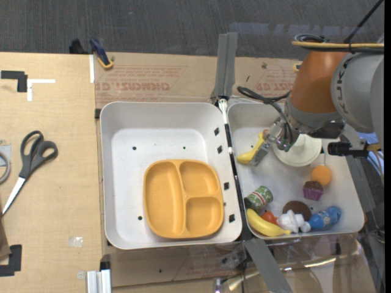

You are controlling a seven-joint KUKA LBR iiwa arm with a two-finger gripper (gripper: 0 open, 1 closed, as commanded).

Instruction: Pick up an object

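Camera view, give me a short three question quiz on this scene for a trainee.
1. True or false: the yellow divided tray lies in the left bin.
2. Which item is nearest the end effector? A) orange ball B) upper banana C) blue bottle
3. What tool lies on the bench left of the bins?

Key: 1 true; 2 B; 3 scissors.
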